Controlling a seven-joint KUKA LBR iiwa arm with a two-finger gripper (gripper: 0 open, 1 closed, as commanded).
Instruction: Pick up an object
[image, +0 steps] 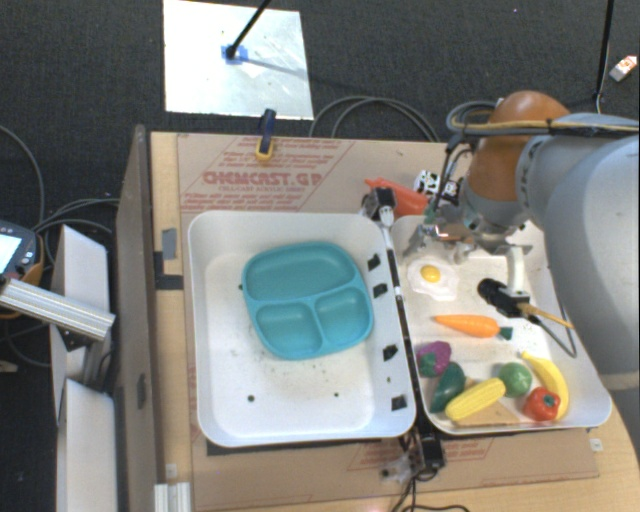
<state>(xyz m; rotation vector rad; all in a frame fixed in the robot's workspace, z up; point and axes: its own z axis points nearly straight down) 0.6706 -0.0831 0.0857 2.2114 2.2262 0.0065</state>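
Gripper (440, 232) hangs at the right bin's (478, 355) far edge, just beyond the toy fried egg (430, 277), likely its target; its opening cannot be told.

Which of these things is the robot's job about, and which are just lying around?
For the job: grey arm's end effector; white-and-yellow toy fried egg; orange toy carrot; yellow toy corn cob; yellow toy banana; red toy tomato.
Just lying about: teal divided plastic plate; shiny silver sheet; brown cardboard sheet.
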